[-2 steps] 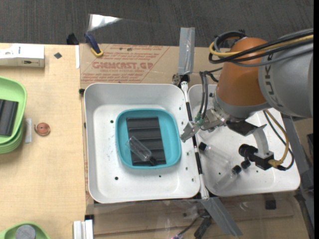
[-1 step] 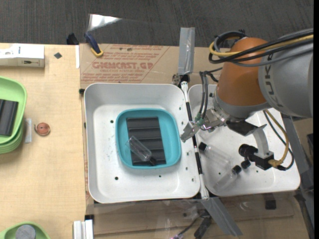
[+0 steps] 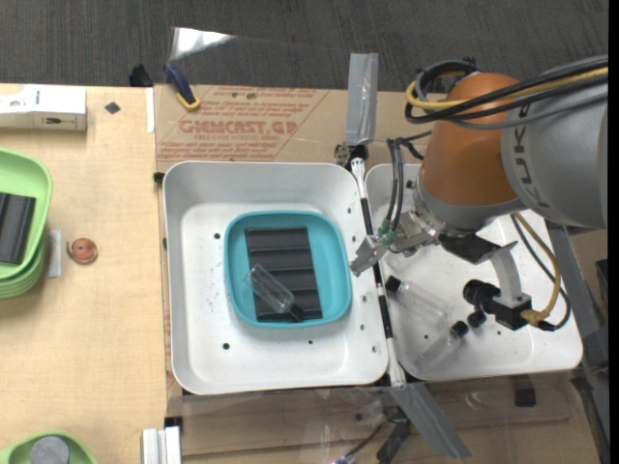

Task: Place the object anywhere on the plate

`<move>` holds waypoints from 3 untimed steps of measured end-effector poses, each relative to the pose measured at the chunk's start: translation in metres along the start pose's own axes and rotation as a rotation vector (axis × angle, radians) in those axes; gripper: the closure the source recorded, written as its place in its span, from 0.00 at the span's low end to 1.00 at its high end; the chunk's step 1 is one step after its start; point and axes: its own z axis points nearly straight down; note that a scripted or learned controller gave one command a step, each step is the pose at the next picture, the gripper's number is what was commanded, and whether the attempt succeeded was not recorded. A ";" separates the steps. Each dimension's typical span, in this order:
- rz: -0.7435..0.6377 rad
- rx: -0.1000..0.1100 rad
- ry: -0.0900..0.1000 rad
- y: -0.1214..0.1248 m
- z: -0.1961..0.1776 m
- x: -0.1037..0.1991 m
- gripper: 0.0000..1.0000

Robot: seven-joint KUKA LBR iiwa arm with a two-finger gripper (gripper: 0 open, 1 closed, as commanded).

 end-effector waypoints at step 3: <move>0.000 0.000 0.000 0.000 0.000 0.000 0.00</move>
